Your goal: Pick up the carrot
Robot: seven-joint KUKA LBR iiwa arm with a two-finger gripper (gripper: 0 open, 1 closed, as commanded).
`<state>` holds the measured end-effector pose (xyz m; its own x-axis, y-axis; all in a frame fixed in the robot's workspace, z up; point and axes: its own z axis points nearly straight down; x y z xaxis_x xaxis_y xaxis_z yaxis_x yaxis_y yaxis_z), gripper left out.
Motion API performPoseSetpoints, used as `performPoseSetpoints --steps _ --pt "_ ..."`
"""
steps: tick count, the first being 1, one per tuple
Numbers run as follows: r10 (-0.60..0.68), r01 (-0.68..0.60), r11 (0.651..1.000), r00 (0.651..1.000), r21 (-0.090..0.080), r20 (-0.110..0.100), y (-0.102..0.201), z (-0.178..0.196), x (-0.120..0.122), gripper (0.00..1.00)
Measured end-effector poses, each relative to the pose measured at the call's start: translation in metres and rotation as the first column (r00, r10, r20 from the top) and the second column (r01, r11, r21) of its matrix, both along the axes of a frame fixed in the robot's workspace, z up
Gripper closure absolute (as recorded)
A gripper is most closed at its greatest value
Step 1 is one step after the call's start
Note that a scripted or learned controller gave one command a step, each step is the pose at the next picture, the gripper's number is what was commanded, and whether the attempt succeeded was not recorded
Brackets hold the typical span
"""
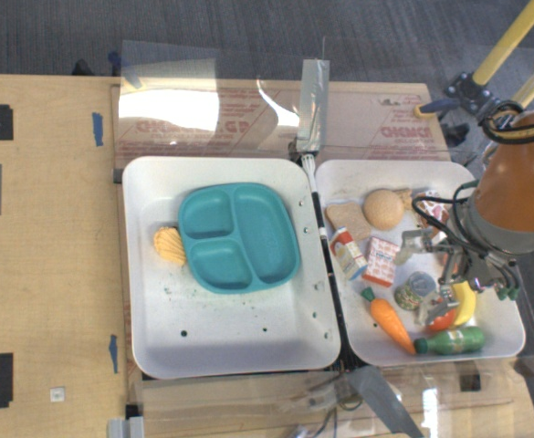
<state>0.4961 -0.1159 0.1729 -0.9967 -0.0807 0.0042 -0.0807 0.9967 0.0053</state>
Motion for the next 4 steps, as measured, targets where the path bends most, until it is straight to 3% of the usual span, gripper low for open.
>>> performPoseSetpoints --steps 1,3,4 --pt "-0.031 0.032 0.999 0.999 -0.006 0.015 0.0239 -0.0840 -0.0028 0.00" --pt "-0.014 0.015 1.000 1.000 -0.006 0.018 0.0221 -0.0838 -0.0093 0.00" --pt "-0.149 0.149 0.989 0.989 -0.006 0.008 0.0176 -0.0851 -0.0052 0.00"
